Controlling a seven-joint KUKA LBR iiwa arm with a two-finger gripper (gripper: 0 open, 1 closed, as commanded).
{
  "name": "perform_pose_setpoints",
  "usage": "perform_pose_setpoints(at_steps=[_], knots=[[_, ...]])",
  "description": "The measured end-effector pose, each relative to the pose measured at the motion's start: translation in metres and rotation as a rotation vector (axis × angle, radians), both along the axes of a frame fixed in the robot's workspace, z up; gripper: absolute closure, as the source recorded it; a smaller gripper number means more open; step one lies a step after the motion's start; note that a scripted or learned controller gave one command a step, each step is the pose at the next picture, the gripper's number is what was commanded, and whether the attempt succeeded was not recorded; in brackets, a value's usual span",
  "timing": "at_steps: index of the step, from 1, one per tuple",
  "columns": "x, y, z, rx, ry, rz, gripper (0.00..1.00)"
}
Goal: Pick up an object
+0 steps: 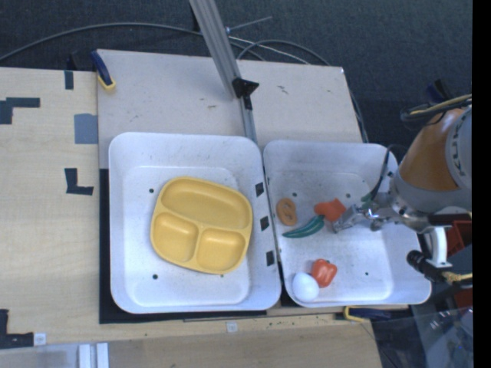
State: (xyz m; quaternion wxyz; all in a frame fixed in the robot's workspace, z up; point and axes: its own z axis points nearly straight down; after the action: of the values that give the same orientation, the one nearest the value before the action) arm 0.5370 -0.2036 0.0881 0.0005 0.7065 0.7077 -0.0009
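Camera view: gripper (pixel 347 222) low in the right bin (pixel 399 290), jaw state impossible to tell. Just left of it, touching or nearly so, an orange-red piece (pixel 331 208) and a green pepper (pixel 304 228); farther left, a brown oval (pixel 287 211). Below-left, a red pepper (pixel 324 272) against a white egg (pixel 305 286). Far left, 1 yellow divided plate (pixel 202 225) in the left bin (pixel 123 205).

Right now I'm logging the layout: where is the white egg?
The white egg lies in the right bin, at its near-left corner, touching the orange-red pepper on its right, below the green bean.
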Motion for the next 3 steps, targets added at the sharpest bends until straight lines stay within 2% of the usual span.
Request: perform_pose_setpoints(at_steps=[1, 3], knots=[[0.000, 0.001, 0.011, 0.001, 0.000, 0.001, 1.00], [-0.002, 0.017, 0.120, 0.001, -0.004, 0.001, 1.00]])
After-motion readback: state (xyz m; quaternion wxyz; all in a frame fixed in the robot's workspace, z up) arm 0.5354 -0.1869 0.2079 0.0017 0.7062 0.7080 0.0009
